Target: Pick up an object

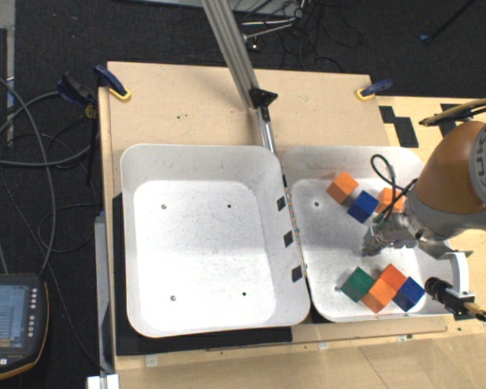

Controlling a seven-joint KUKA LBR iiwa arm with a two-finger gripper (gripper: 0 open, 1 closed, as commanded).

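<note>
In the right white bin [324,302] lie my possible targets: an orange cube [342,187] touching a blue cube [362,207] near the far side, and a row of green cube [358,284], orange block [385,287] and blue block [409,293] against the near rim. My gripper [378,240] hangs between the two groups (whether it is released or clenched I cannot tell). The left white bin [198,233] sits beside it on the wooden desk [186,104].

Open floor across the left bin [146,217]; blocks [382,287] crowding the right bin [320,298].
</note>
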